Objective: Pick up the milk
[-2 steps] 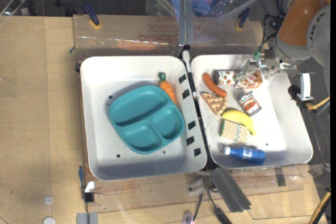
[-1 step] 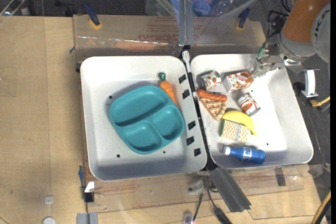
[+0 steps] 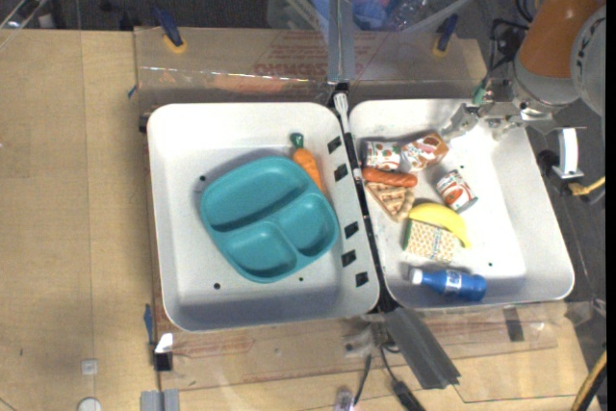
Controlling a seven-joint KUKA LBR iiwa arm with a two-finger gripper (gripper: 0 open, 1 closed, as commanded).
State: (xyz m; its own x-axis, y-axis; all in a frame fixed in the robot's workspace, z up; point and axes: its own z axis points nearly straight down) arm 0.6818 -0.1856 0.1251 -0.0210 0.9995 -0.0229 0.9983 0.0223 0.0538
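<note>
The milk (image 3: 384, 152) is a small white carton with red markings. It lies on its side at the back left of the right bin (image 3: 539, 236). My gripper (image 3: 460, 121) hangs over the back of the same bin, to the right of the milk and slightly behind it, with a gap between them. A small reddish-brown item (image 3: 426, 149) lies between the carton and the gripper. Nothing shows in the gripper's grasp.
In the right bin lie a hot dog (image 3: 390, 176), a pizza slice (image 3: 393, 199), a red can (image 3: 455, 190), a banana (image 3: 445, 219), a yellow wedge (image 3: 430, 242) and a blue bottle (image 3: 449, 281). The left bin (image 3: 173, 207) holds a teal divided plate (image 3: 268, 218) and a carrot (image 3: 307, 163).
</note>
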